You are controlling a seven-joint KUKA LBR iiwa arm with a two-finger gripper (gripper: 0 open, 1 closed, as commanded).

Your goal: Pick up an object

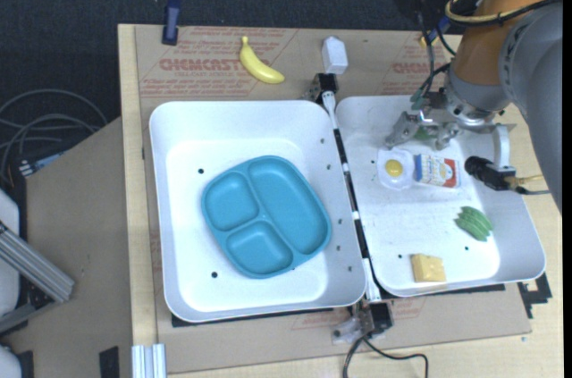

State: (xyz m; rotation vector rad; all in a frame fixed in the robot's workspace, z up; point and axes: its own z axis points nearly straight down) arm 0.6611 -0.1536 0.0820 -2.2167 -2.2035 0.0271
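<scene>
In the right bin (393, 260) lie a white toy fried egg with a yellow yolk (394, 168), a white and red packet (436, 171), a green ridged piece (474, 222) and a yellow block (428, 268). My gripper (420, 138) hangs over the bin's far part, just behind the egg and the packet. Its fingers are spread open and nothing is between them. The grey arm with its orange band (492, 37) comes in from the upper right.
The left bin (179, 135) holds a blue divided plate (263, 214). A toy banana (257, 64) lies on the bench behind the bins, with a small white piece (335, 54) and a blue clip (171, 20) nearby.
</scene>
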